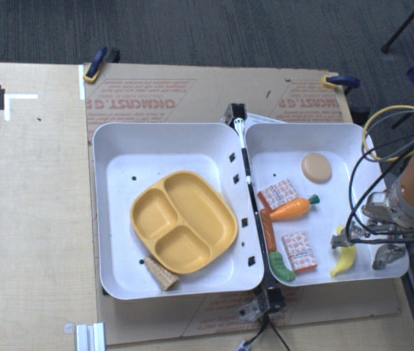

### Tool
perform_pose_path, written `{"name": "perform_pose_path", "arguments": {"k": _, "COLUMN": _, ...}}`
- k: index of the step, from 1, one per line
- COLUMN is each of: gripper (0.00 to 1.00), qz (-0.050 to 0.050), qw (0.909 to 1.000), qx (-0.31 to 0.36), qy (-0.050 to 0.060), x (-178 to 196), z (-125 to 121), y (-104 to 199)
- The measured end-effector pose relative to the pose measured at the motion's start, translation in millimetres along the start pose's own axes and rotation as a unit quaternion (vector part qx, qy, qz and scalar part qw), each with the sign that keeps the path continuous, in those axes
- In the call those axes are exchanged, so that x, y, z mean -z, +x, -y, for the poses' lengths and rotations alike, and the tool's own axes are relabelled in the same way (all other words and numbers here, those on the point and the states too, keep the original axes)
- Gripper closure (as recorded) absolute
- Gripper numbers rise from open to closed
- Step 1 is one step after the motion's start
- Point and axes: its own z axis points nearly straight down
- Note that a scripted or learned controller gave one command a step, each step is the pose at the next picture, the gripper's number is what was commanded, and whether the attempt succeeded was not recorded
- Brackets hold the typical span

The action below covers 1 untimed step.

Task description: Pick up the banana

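The left shallow white bin [112, 196] holds a yellow three-compartment plastic plate [183, 221] and a tan block [162, 273] near its front edge. The right white bin [339, 141] holds a beige round bun [316, 167], an orange toy carrot [290, 209] and two red-and-white cartons [299, 251]. The small yellow banana [344, 259] lies at the bin's front right, just beside the metal gripper [368, 243]; whether that gripper is clenched or released cannot be told.

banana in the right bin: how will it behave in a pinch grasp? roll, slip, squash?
The banana looks like a small moulded toy, so probably stiff and light, unlikely to squash. Its curved, smooth skin may let it pivot or slip between fingers. It lies near the right bin's front right corner, close beside the gripper, so a nudge could slide it against the wall.
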Motion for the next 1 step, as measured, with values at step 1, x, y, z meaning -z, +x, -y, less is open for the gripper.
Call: {"name": "perform_pose_path", "arguments": {"k": 1, "gripper": 0.0, "qz": 0.001, "qw": 0.9948, "qx": 0.101, "qy": 0.0, "x": 0.4, "z": -0.1, "y": -1.4}}
